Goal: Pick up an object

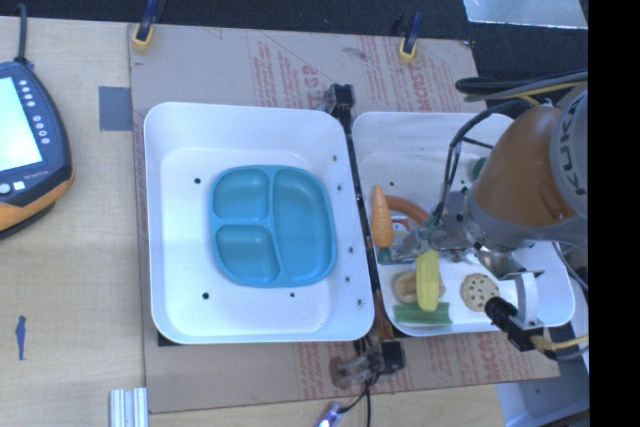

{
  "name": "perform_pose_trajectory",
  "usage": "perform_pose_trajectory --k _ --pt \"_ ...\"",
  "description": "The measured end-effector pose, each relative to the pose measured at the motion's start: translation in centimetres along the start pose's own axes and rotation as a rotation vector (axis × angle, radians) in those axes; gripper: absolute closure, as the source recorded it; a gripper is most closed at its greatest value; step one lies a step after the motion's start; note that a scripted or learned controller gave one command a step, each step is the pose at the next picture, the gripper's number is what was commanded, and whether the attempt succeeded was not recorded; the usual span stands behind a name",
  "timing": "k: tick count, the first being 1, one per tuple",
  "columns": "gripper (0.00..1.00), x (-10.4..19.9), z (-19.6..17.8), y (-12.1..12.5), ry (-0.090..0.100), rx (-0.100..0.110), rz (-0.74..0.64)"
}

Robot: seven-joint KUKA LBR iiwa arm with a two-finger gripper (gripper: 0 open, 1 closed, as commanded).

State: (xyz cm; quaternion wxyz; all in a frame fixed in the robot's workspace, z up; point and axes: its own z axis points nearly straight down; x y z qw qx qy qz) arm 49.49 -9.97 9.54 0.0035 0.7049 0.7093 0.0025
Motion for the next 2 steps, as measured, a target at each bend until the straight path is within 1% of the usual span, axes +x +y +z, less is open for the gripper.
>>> perform_pose_trajectory --k 1,2 --pt "1.00 0.0 -1.0 0.0 0.002 0.004 -0.006" --pt "1.00 8.0 -9.7 1.1 0.002 0.011 0.000"
